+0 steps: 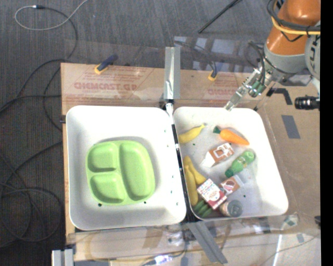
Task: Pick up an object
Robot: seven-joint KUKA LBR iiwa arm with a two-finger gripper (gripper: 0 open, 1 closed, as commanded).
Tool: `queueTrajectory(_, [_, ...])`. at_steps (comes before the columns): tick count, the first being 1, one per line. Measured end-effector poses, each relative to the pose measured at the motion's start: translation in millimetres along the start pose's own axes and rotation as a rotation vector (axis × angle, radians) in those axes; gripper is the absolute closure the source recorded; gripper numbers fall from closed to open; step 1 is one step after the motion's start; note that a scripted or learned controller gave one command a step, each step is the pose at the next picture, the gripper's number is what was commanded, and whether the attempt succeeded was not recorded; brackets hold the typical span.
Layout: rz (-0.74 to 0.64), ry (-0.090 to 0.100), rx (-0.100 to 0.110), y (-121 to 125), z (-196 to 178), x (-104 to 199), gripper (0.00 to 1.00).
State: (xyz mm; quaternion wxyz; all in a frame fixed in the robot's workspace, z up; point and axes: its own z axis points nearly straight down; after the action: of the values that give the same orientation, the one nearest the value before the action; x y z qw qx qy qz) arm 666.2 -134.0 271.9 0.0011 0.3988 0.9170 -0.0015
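Arm comes in from upper right, orange band [291, 39] visible above the wrist. Gripper [229, 106] hangs just past the far rim of the right bin [270, 150], tip angled down-left toward the far edge. I can't tell if it's spread or closed from this angle. Nothing seen in it.

All pickable stuff sits in the right bin, apart from the gripper:
- small banana [190, 133] at the far-left corner
- carrot [234, 136] near the far side, closest item to the gripper
- white-and-red carton [221, 153] mid-bin, just below the carrot
- green bottle [240, 163] lying tilted, right of that carton
- long yellow banana [191, 179] along the left wall
- red-and-white box [210, 192] near the front, against the long banana
- small reddish box [230, 184] just right of it
- jar with grey lid [232, 209] at the front rim
- dark green item [202, 209] at the front-left corner, partly hidden, can't ID it

Left bin [78, 130] holds a green divided plate [120, 171], three compartments, lying flat mid-bin.

Both bins rest on a cardboard sheet [125, 85] with two yellow clamps [105, 63] at its far edge. Cables [31, 10] trail on the carpet at left.
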Motion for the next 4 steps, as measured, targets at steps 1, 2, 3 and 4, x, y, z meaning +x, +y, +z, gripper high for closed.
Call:
queueTrajectory(1, [-0.23, 0.003, -0.003, 49.8, 38.0, 96.4, 1.0])
queueTrajectory(2, [-0.448, 0.001, -0.003, -24.9, 30.7, 114.5, 1.0])
queueTrajectory(3, [-0.413, 0.004, -0.005, -7.9, 88.0, 123.3, 1.0])
queueTrajectory(4, [-0.419, 0.002, -0.006, 35.1, 40.7, 126.8, 1.0])
